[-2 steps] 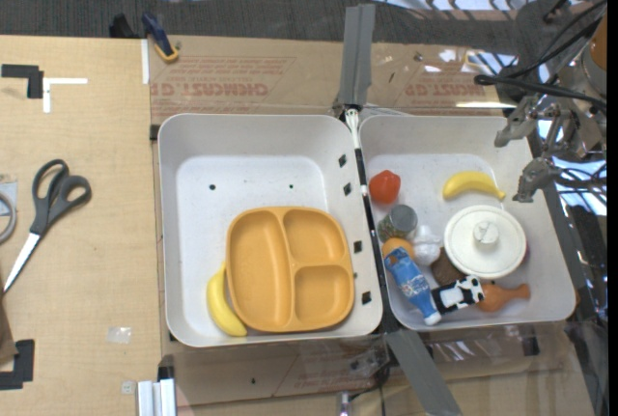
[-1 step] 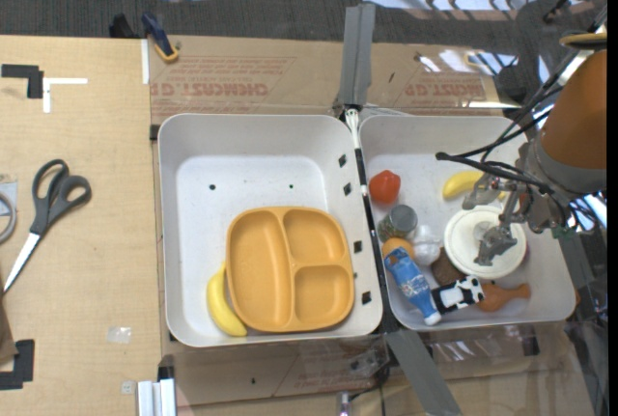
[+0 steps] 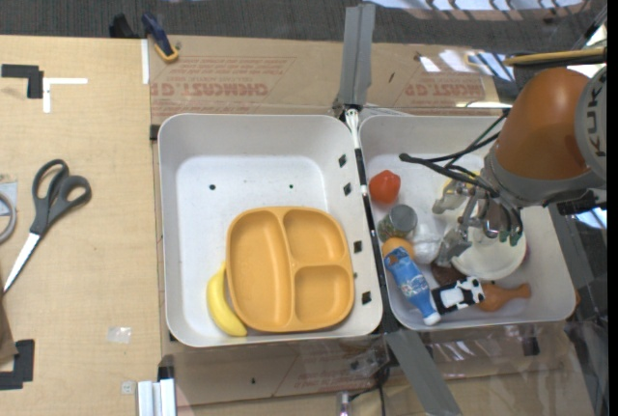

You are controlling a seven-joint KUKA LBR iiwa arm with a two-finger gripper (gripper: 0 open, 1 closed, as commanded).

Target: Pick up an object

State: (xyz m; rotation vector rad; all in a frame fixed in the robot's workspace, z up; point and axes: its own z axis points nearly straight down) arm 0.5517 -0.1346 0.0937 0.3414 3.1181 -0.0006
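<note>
The gripper [image 3: 480, 229] hangs low in the right bin [image 3: 552, 310], near its front edge, over a white bowl [image 3: 492, 258] beside a blue bottle [image 3: 407, 277]; nothing shows between its prongs, so this looks like the reach, and closing squarely on one item comes next.

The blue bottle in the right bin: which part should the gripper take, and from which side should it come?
Probably the middle of the blue bottle, from straight above. It lies flat, orange cap toward the bin's left wall, so fingers could close across its narrow width. The black and white toy touches its lower end, so keep the gripper away from there.
</note>
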